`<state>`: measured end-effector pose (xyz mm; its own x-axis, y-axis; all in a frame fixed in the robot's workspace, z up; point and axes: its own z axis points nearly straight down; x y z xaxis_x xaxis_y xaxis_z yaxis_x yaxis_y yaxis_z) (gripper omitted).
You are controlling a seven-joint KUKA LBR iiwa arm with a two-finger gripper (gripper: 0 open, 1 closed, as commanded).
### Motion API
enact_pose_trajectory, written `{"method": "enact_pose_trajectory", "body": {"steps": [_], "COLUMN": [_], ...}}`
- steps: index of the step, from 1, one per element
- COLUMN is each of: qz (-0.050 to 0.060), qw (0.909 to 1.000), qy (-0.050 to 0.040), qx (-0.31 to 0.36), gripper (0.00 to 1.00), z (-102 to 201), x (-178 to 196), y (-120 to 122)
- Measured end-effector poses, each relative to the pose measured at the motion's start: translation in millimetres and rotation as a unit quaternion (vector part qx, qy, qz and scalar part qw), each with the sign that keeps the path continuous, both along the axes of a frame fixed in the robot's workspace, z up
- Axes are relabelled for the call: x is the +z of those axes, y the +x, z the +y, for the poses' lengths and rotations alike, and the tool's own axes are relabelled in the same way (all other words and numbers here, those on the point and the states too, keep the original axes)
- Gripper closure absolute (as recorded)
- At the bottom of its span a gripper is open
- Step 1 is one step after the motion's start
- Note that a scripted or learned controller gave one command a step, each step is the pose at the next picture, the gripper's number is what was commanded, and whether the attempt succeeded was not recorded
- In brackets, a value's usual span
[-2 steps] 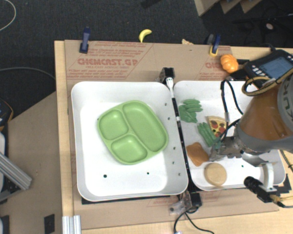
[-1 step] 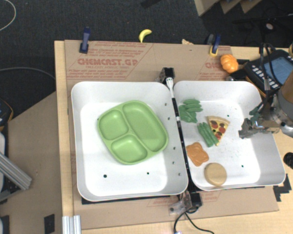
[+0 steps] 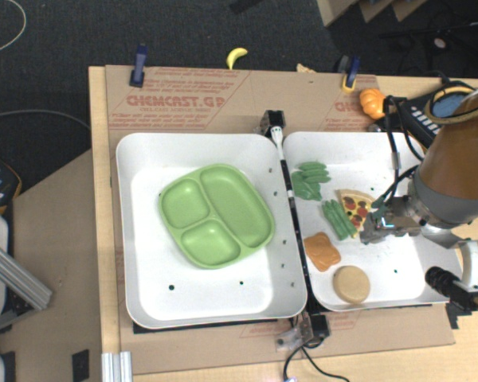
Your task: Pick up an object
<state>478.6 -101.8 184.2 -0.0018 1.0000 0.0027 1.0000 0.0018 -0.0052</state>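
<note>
The right bin (image 3: 398, 281) holds several toy foods: a green leafy piece (image 3: 309, 180), a green bean bundle (image 3: 338, 219), a pizza slice (image 3: 355, 204), an orange chunk (image 3: 323, 252) and a tan round cookie (image 3: 352, 284). My gripper (image 3: 373, 228) is low in this bin, just right of the pizza slice and the bean bundle, with the arm's orange band (image 3: 460, 165) above it. Nothing shows between its fingers.
The left bin (image 3: 143, 285) bears a green three-compartment plate (image 3: 215, 215). A black divider clip (image 3: 273, 122) sits at the bins' top seam. On the cardboard base lie a small orange toy (image 3: 371, 102) and a yellow banana toy (image 3: 237, 56). Cables run at right.
</note>
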Motion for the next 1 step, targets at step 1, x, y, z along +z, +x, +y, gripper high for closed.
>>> {"method": "enact_pose_trajectory", "body": {"steps": [1], "qz": [-0.002], "qw": [1.0], "qy": [-0.0013], "qx": [0.0], "gripper": [1.0], "z": [-17.8], "x": [-76.4], "y": [44.3]}}
